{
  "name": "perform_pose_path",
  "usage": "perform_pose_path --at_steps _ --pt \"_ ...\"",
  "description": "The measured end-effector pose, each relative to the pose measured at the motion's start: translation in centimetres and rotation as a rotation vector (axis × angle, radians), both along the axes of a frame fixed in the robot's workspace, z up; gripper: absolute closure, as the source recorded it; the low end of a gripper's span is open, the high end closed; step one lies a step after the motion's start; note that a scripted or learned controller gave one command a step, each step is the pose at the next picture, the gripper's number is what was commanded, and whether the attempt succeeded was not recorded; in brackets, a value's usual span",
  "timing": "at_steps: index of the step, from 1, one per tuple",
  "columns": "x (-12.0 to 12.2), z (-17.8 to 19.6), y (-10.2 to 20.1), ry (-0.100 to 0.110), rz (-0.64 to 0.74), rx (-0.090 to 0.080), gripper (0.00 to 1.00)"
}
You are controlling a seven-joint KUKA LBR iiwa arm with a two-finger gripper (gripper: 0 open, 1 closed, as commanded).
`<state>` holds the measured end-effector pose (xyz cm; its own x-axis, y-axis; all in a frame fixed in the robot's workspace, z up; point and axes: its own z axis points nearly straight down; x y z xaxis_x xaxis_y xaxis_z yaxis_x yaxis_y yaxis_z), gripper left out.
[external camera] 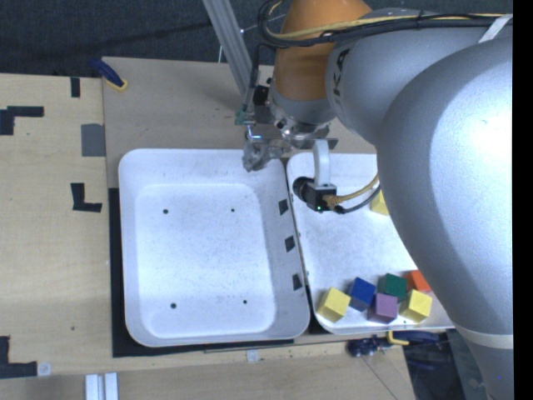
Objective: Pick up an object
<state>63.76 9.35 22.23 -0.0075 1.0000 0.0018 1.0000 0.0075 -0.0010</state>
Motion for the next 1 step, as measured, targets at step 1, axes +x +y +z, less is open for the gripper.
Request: perform_pose_path --at_steps 1 --pt "-0.03 0.04 -0.44 0.001 -0.005 -0.004 0.0"
